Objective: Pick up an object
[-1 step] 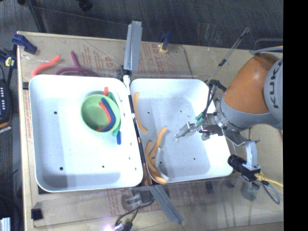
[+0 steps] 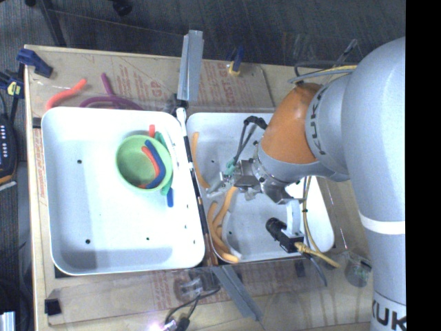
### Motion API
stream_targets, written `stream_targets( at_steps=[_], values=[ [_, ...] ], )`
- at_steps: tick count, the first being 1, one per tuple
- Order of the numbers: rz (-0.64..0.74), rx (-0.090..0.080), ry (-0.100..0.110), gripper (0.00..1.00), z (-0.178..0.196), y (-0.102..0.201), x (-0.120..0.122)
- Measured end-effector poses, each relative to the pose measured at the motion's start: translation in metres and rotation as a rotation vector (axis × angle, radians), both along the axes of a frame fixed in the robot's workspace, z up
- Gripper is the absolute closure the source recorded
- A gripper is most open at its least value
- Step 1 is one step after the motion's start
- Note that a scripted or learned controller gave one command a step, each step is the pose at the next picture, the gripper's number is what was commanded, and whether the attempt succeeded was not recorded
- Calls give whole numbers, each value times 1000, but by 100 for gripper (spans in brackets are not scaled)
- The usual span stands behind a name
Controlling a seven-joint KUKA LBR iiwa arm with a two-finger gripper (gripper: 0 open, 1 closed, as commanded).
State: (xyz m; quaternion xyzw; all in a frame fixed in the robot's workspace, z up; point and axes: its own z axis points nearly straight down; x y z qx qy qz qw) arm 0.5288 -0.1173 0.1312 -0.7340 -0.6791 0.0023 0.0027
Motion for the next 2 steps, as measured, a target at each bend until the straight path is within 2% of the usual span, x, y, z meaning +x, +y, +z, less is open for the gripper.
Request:
stream_targets(
  at_steps=[1,2],
  values=[
    [160,2,-10,0,-36,-7,41],
    [163,0,-13,100,-25,-7,43]
  ],
)
